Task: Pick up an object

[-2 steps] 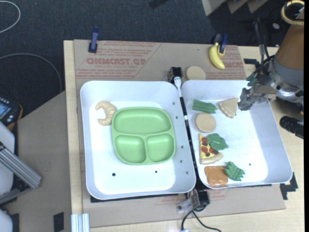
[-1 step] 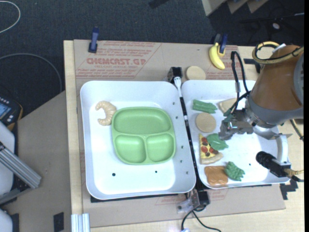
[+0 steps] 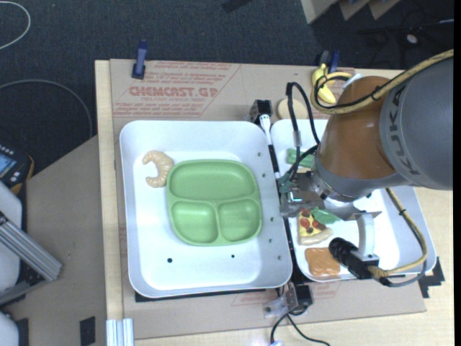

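Note:
My gripper [image 3: 293, 197] hangs low over the left side of the right bin [image 3: 403, 215], under the orange-banded wrist. Just below it lies a toy pizza slice [image 3: 311, 224] with red dots. Nearer the front of that bin rests a brown toast-like piece [image 3: 322, 262]. A small green item [image 3: 294, 155] peeks out behind the gripper, by the bin's left wall. Much of this bin is hidden by the arm. In the left bin [image 3: 144, 251] sit a green divided plate [image 3: 214, 200] and a tan croissant [image 3: 158, 168] at its upper left.
The ridge between the two bins runs just left of the gripper. A cardboard sheet [image 3: 173, 89] with red print lies behind the bins. Cables loop around the wrist at the back right.

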`<state>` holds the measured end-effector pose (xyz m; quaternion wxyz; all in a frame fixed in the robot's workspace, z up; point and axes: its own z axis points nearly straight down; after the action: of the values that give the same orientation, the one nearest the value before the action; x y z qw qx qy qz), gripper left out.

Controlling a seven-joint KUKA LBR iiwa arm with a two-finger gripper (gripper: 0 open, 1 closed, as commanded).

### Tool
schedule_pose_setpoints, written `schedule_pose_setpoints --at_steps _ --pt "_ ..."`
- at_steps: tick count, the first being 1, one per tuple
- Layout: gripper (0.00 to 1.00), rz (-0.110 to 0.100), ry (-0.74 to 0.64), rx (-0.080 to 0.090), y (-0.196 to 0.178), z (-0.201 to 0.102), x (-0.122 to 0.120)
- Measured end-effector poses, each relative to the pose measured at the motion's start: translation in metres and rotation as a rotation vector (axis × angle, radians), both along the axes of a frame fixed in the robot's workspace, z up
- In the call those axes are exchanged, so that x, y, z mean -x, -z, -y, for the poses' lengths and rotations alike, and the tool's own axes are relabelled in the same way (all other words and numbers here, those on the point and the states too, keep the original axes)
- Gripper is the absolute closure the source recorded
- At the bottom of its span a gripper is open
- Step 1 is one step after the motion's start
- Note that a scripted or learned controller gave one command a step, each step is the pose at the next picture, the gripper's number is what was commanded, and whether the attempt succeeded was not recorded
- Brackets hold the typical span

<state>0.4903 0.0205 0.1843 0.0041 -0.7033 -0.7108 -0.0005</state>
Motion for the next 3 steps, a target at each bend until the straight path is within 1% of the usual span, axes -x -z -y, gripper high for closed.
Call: schedule_pose_setpoints --at_steps 1,2,3 --pt "1.0 0.023 0.011 0.006 -0.144 0.021 0.009" --pt "1.0 0.023 0.004 0.001 -0.348 -0.067 0.01" --pt "1.0 -0.003 0.016 0.009 -0.258 -0.015 0.012"
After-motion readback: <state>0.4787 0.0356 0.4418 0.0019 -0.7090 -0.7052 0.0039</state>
